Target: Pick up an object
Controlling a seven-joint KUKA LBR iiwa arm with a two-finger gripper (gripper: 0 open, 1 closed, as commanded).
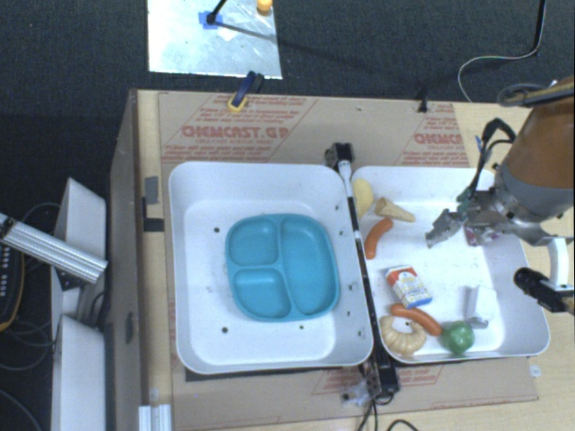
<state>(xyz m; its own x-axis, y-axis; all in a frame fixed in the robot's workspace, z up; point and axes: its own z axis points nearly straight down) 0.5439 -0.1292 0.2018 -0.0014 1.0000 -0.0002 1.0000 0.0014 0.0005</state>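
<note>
While the arm reaches in from the right, its gripper (446, 229) hovers over the right bin (517, 326) — can't tell how it's set. Toy food lies below it: a red sausage (378, 236), a small carton (409, 287), a green ball (457, 338). Blue divided tray (280, 267) sits in the left bin (202, 330).

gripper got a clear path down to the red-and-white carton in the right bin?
Probably yes. The gripper hangs above the right bin, up and right of the carton, which lies flat, uncovered, apart from the orange sausage below it.
</note>
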